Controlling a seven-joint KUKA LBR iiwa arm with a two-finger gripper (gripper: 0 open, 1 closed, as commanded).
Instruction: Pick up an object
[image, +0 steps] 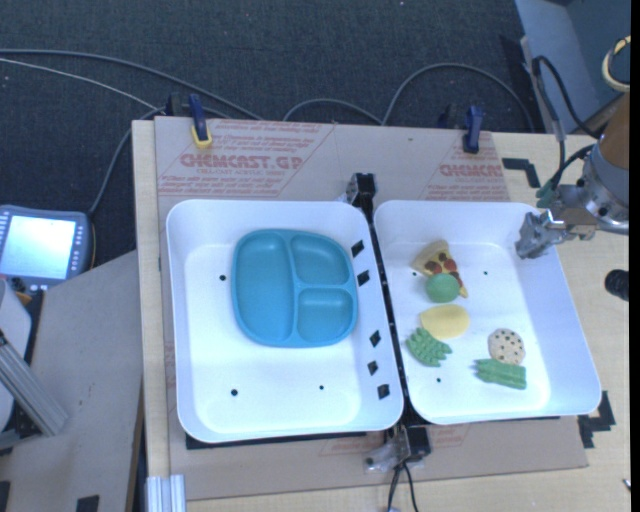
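— How many toys in the right bin?
— Six: pizza slice, green ball, yellow lump, cookie, two green pieces.
— The claw?
— Right edge, over the rim; grip unclear. One blue plate left.

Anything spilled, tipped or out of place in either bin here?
Nothing stands out. The blue divided plate lies flat in the left bin; the toy foods, including a cookie, sit apart in the right bin. The gripper hangs near its upper right corner.

Right bin: pizza slice, green ball, yellow lemon, green pieces, cookie.
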